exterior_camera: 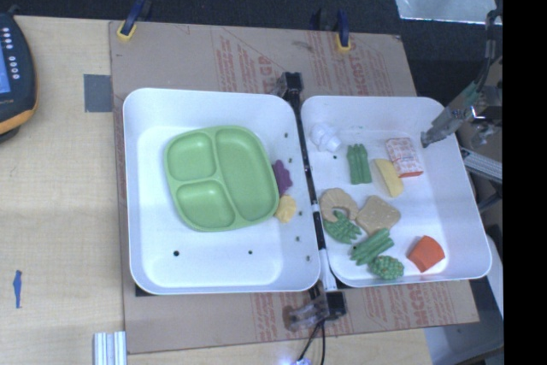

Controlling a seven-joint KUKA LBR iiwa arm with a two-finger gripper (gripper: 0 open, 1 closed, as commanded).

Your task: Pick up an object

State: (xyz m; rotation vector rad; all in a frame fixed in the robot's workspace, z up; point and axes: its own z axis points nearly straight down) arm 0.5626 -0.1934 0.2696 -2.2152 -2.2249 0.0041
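Observation:
The right bin (444, 209) holds several toy foods: green beans (358, 163), a red and white packet (402, 156), a yellow block (390, 177), a tan slice (378, 214), a tan round piece (337, 202), green pods (372, 247), a broccoli floret (386, 267), an orange-red piece (426, 253) and a small white item (325, 137). My gripper (432, 135) reaches in at the right bin's upper right rim, just right of the packet and apart from it. Nothing is seen in its grasp.
The left bin (145, 235) holds a green divided plate (224, 177), with a purple piece (282, 175) and a small yellow piece (285, 208) by the plate's right edge. Clamps (343, 32) pin the cardboard at the back. A handheld controller (13, 73) lies far left.

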